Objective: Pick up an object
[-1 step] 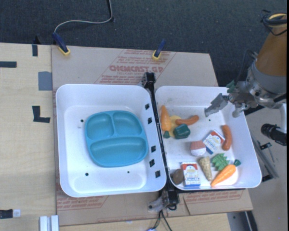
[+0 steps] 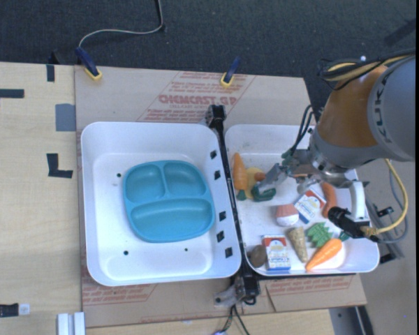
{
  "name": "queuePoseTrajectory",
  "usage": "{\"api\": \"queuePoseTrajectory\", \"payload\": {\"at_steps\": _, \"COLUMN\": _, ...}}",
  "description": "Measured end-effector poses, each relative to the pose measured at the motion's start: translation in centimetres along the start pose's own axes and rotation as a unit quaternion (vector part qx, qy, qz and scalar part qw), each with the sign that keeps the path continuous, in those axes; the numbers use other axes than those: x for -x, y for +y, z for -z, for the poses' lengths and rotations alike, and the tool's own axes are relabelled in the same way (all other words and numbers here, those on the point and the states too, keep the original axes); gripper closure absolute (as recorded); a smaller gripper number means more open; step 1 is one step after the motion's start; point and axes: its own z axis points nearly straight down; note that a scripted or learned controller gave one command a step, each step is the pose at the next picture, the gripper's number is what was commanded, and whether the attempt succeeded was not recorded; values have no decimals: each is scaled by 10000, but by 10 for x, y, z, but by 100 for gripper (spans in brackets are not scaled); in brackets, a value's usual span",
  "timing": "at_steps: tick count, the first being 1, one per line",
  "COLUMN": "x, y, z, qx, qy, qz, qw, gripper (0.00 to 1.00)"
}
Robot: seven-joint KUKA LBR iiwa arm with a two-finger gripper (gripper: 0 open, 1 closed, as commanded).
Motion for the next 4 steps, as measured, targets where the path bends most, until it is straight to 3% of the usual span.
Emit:
{"api": "queuePoseTrajectory", "payload": {"at_steps": 1, "x": 31, "y": 3, "z": -87, "qx": 30, "qy": -3, "qz": -7, "qw": 10000, "gripper": 0}}
{"api": "queuePoseTrajectory", "payload": {"at_steps": 2, "x": 18, "y": -2, "z": -87, "qx": 50, "qy": -19, "qz": -7, "qw": 10000, "gripper": 0}}
{"api": "queuePoseTrajectory", "payload": {"at_steps": 3, "x": 19, "y": -2, "z": -78, "qx": 48, "qy": -22, "qz": -8, "qw": 10000, "gripper": 100}}
{"api": "queuePoseTrajectory", "payload": {"at_steps": 4, "x": 19, "y": -2, "z": -78, "qx": 47, "qy": -21, "qz": -8, "qw": 10000, "gripper": 0}}
